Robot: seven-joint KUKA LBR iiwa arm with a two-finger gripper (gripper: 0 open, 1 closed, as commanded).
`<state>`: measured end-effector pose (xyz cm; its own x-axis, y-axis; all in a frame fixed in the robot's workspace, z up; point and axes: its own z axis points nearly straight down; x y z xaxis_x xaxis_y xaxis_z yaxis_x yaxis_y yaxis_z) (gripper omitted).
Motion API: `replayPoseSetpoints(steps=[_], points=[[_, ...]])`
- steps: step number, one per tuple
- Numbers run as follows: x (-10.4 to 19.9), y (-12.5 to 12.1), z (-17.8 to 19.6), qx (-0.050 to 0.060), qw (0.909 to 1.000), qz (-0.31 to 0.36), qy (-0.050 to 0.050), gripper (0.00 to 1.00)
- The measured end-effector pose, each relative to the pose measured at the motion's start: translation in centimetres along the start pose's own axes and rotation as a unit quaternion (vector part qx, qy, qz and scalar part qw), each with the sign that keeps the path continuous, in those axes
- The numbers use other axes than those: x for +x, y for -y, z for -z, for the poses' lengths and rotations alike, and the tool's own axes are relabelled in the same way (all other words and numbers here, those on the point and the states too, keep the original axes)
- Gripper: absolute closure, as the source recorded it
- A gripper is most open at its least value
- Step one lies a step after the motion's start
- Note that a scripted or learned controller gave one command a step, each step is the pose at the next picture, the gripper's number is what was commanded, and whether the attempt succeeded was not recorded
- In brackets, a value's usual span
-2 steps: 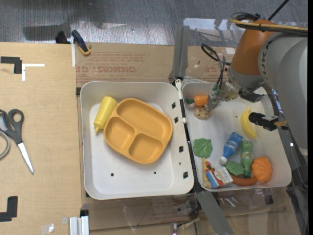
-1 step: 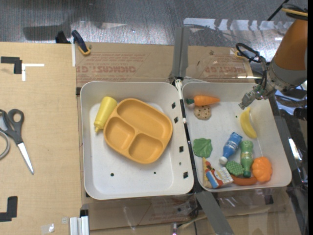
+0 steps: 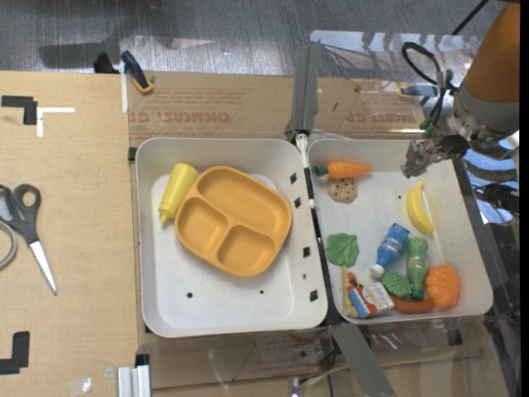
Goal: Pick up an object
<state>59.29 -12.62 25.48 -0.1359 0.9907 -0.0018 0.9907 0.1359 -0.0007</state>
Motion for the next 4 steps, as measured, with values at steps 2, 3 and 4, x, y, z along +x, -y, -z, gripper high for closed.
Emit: replayPoseSetpoints(steps=[2, 3, 4], points=[[3.6, 3.8, -2.8, 0.000, 0.9999, 0.013, 0.000, 1.00], [-3.9, 6.6, -10.1, 0.000, 0.9952, 0.098, -0.001, 1.00], [3.0, 3.7, -2.9, -0.001, 0.9943, 0.107, 0.000, 1.00]])
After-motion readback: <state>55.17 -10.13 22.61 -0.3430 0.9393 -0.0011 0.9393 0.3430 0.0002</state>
